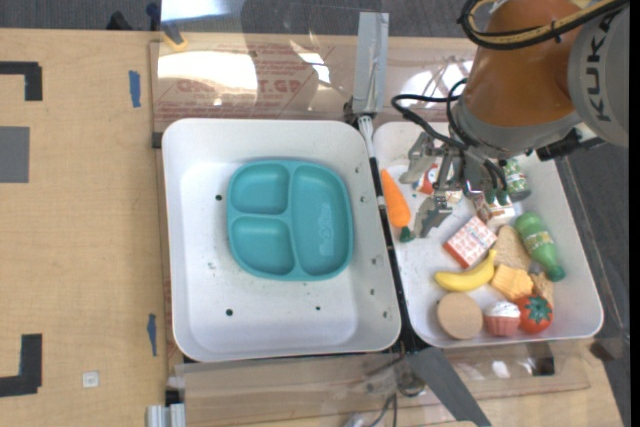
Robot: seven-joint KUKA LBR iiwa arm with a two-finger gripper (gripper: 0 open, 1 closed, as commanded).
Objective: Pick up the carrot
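Observation:
The orange carrot (396, 202) with a green tip lies in the right bin (580, 310), against its left wall. My gripper (436, 190) hangs just to the carrot's right, under the big orange wrist band. Its metal fingers (434, 213) stand apart and point down toward the bin floor, with nothing between them. The carrot lies apart from the fingers, a short way to their left.
Toy foods crowd the right bin: a banana (466, 277), a red-and-white carton (470, 241), a green bottle (540, 247), a strawberry (536, 314), a round bun (459, 317). The left bin (190, 295) holds a teal divided plate (291, 219).

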